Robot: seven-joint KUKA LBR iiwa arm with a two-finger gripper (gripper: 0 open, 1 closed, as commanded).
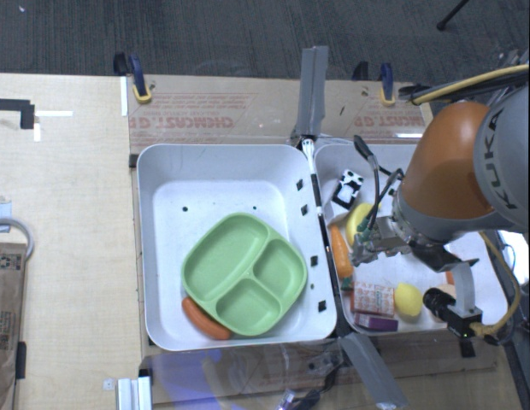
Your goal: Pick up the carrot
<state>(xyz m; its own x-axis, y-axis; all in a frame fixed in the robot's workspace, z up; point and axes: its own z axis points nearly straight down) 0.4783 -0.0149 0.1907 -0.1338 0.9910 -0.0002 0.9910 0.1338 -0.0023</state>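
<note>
Apparently mid-descent: tool (365, 248) hung low in right bin (470, 336), finger state unreadable. Carrot (340, 252) lay along that bin's left wall, just beside the tool. Best approach: straddle it lengthwise-on, clear of wall

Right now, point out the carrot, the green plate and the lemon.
carrot (340, 253): camera view, middle of its orange body, by the right bin's left wall.
green plate (244, 273): camera view, ridge between its compartments.
lemon (407, 300): camera view, its yellow middle.

Bright, even overhead light with soft shadows; glare whitens the bins (154, 229), and the bottom edge looks perhaps blurred.
</note>
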